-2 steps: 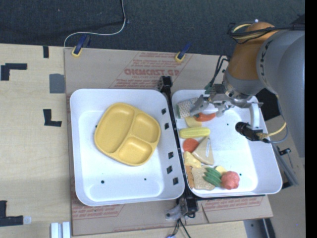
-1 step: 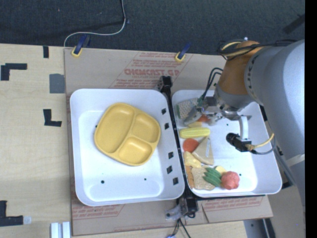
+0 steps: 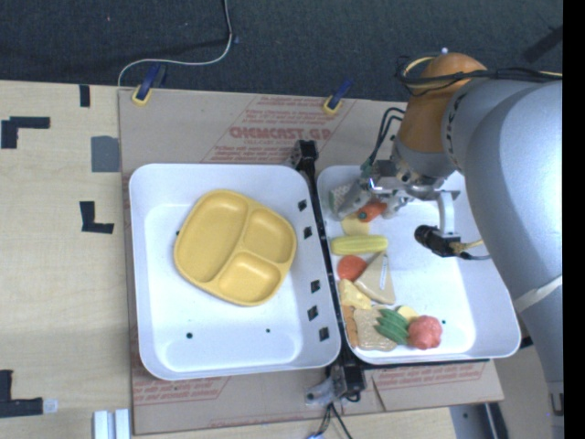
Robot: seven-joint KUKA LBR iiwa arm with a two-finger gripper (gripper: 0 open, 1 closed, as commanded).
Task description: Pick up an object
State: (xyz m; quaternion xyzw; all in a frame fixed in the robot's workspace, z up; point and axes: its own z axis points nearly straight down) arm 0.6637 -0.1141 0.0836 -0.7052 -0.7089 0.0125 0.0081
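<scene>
My gripper [image 3: 367, 199] hangs low over the far left corner of the right bin [image 3: 475, 291]. A small orange-red piece [image 3: 370, 213] lies right under its tip, and whether it is gripped is hidden. Just in front of it lies a yellow corn cob [image 3: 359, 243]. Further toward the front are a red tomato [image 3: 351, 267], a pale wedge [image 3: 377, 283], a bread slice [image 3: 366, 329], a green vegetable [image 3: 393, 324] and a red fruit [image 3: 425, 333].
The left bin [image 3: 160, 337] holds a yellow divided plate [image 3: 236, 245]. A black divider [image 3: 315, 245] runs between the two bins. The grey arm [image 3: 512, 172] covers the right bin's far right side. A black cable [image 3: 443, 240] loops below the wrist.
</scene>
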